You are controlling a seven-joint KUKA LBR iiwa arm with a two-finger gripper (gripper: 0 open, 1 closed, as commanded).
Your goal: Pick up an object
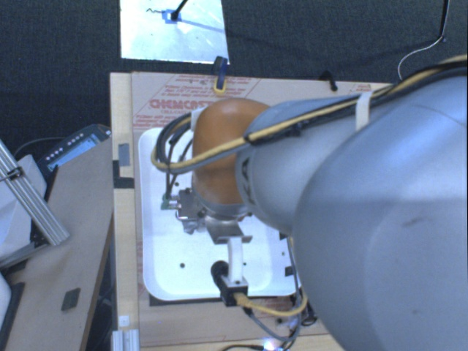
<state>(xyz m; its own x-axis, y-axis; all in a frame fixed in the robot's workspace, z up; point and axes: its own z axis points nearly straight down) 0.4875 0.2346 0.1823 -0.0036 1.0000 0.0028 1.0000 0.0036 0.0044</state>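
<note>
My arm reaches in from the right and covers most of the bench. Its orange band (219, 152) hangs over the left white bin (157, 269). Below the band, the grey gripper (210, 224) points down into that bin, its tip hidden from this angle. The bare bin floor shows nothing but a tiny dark speck (181, 265). No object can be seen held. The right bin is hidden behind the arm.
A pale board with red print (175, 97) lies under the bins, and a yellow and blue clamp (219, 75) sits at its far edge. A white sheet (172, 20) lies behind. An aluminium bar (29, 199) and a grey device (73, 146) stand at the left.
</note>
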